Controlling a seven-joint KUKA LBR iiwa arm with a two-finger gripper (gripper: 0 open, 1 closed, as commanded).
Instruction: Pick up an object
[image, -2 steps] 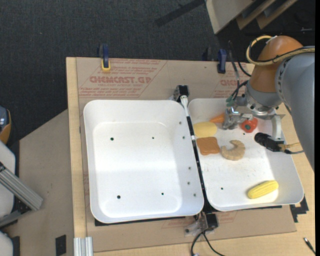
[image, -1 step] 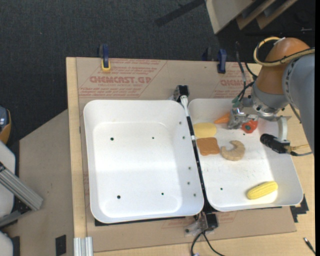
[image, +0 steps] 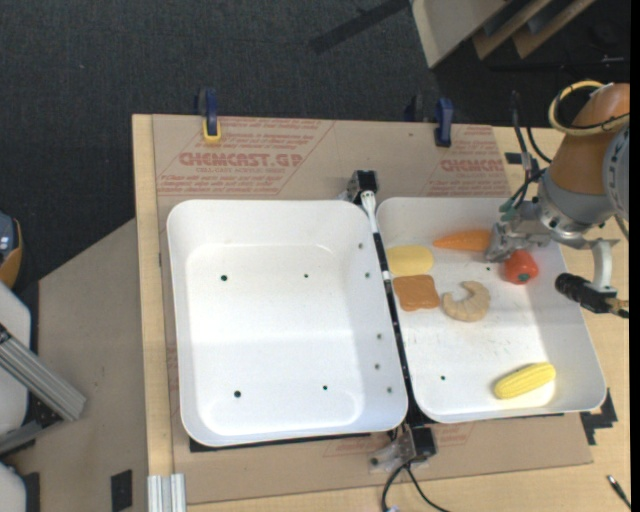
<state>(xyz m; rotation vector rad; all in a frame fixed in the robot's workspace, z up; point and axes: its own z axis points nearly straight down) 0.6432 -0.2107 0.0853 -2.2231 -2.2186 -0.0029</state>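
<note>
Open: left bin (image: 270, 320). Crowded: right bin (image: 470, 385), 12 to 9 o'clock; corn (image: 523, 380) at 5 o'clock.

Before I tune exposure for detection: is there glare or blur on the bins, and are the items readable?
Camera view: left bin is bright, nearly washed out at its floor; right bin has soft shadows under the corn and croissant; items are sharp enough; the pincer by the tomato is dim and hard to resolve.

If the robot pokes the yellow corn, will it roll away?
Probably a little. The yellow corn looks rounded and long, so it may roll sideways. It lies near the right bin's front rim, which would likely stop it. It looks like light plastic.
</note>
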